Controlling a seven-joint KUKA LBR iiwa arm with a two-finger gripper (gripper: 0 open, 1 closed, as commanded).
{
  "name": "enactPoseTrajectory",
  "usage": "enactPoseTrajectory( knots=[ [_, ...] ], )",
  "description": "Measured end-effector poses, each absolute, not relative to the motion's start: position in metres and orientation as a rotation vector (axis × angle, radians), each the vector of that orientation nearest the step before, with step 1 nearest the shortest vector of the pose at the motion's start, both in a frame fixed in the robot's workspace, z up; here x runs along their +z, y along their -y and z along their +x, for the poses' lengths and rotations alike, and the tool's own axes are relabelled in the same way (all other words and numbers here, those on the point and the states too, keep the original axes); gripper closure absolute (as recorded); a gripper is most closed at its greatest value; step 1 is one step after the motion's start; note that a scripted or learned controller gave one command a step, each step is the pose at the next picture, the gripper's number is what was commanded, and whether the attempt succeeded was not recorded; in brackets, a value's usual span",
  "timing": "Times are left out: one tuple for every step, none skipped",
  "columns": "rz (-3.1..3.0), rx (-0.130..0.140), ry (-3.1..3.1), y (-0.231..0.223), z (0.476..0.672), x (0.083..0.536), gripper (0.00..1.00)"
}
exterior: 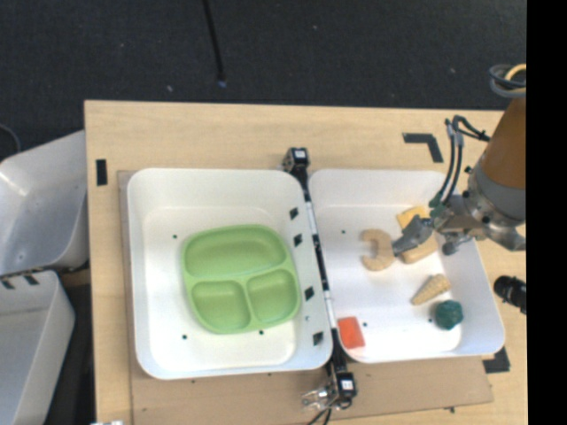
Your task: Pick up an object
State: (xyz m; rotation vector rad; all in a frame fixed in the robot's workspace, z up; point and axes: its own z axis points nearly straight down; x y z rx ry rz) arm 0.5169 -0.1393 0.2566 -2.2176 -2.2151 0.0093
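Note:
The right bin point(354, 197) holds several small objects. A tan wrench-shaped piece point(376, 249) lies near its middle. A yellow piece point(409, 215) and a tan block point(423, 252) lie just right of it. My gripper point(415, 235) hangs low over those two, reaching in from the right and partly covering them. A tan cone point(431, 289) and a green ball point(447, 313) lie nearer the front right corner. An orange block point(351, 332) sits at the front left corner. Nothing can be seen held in the gripper.
The left bin point(151, 237) holds a green divided plate point(239, 277). A black-clipped divider point(310, 246) runs between the bins. The arm's orange band point(509, 149) and cables point(456, 162) stand over the right bin's far right edge.

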Motion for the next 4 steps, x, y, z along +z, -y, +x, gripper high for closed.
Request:
enactPoseTrajectory(
  knots=[
    [-2.221,0.0,2.224,0.139,0.519,0.261,0.0],
    [-2.221,0.004,2.221,0.145,0.526,0.215,0.0],
    [-2.222,0.004,2.219,0.146,0.527,0.172,0.0],
    [-2.22,0.006,2.218,0.149,0.526,0.109,0.0]
  ],
)
